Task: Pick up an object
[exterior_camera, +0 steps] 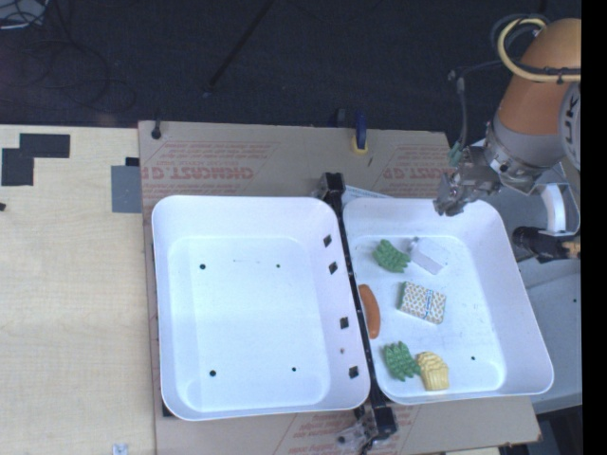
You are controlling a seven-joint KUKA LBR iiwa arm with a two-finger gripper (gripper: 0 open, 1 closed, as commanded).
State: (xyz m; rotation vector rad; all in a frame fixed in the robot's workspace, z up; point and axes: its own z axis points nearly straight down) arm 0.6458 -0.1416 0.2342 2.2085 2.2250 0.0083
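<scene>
Tool (453,200) over right bin (517,292) — six objects.

We see a cardboard sheet (237,164) lying on the pale wooden bench (66,292), a blue clamp (360,133) at its far edge.

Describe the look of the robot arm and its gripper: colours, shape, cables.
The arm is rounded and grey, with a broad orange band above the wrist. A pale yellowish cable loops over its top, and a thin dark cable hangs beside it. The gripper is small, dark grey metal, too blurred for markings.
</scene>
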